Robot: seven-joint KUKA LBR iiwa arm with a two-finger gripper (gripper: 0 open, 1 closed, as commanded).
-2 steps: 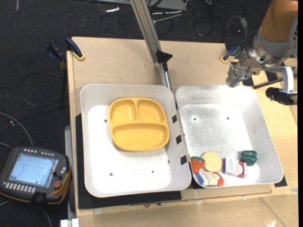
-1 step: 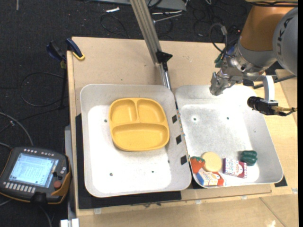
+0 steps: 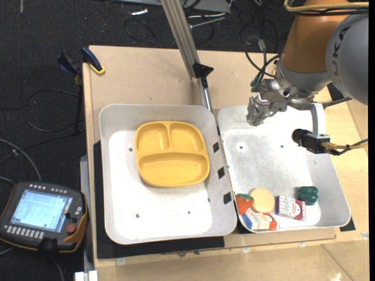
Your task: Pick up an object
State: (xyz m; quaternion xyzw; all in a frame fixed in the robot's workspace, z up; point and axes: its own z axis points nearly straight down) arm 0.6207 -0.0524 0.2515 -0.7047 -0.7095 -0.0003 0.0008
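Note:
My gripper (image 3: 256, 116) hangs over the far left corner of the right bin (image 3: 281, 157), with nothing seen between its fingers. Along that bin's near edge lie several small objects: an orange-red piece (image 3: 244, 203), a pale yellow round item (image 3: 262, 200), a red and white carton (image 3: 258, 220), a patterned packet (image 3: 289, 207) and a dark green item (image 3: 307, 194). They lie well below the gripper in the view. A yellow divided plate (image 3: 171, 153) rests in the left bin (image 3: 117, 215).
A metal pole (image 3: 183, 31) slants up from between the bins at the back. A black camera unit (image 3: 309, 139) sticks out from the arm over the right bin. A teach pendant (image 3: 41, 215) lies on the floor at lower left.

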